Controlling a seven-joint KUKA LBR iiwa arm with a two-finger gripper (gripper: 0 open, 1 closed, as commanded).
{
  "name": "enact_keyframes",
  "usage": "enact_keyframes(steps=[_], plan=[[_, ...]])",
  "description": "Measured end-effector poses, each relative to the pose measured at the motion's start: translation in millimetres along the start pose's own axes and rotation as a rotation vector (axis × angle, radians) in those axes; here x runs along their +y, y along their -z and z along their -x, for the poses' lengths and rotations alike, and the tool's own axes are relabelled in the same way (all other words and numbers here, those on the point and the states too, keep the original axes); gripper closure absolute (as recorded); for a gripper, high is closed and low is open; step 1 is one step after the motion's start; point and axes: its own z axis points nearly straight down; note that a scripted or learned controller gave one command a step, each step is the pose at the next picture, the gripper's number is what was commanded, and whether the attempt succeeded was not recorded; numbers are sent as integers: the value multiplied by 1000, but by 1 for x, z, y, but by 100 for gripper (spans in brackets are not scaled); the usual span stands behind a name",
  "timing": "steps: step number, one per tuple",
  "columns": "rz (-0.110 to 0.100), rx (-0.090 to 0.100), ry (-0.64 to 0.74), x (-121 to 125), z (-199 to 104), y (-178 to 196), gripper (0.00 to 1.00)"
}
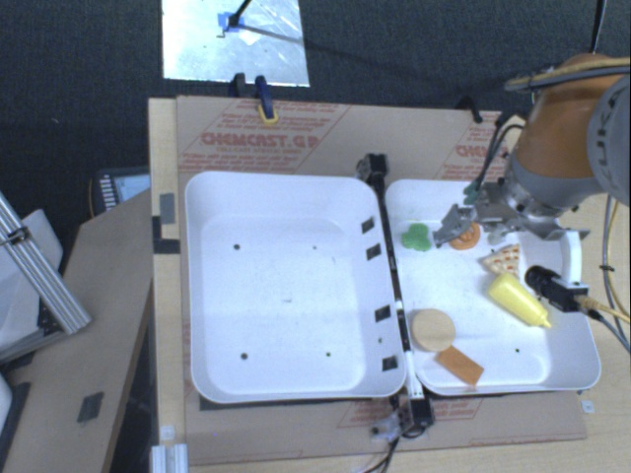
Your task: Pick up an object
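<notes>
My tool (459, 227) hangs low in the right bin (567, 377), at its far side. An orange disc (466, 236) lies right under the tip, touching or nearly so; I cannot tell if the jaws are apart or together. A green piece (417, 236) sits just left of it. Toward me lie a pizza slice (503, 260), a yellow bottle (520, 299) with its long axis running down-right, a tan disc (433, 329) and an orange block (459, 366). The left bin (286, 284) gives no obstruction. I judge the orange disc the nearest pick, with the green piece crowding it.
</notes>
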Motion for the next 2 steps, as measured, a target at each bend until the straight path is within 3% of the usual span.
enact_keyframes(steps=[1,2], plan=[[6,3,8,-60,-73,75,0],[4,0,3,-58,-68,82,100]])
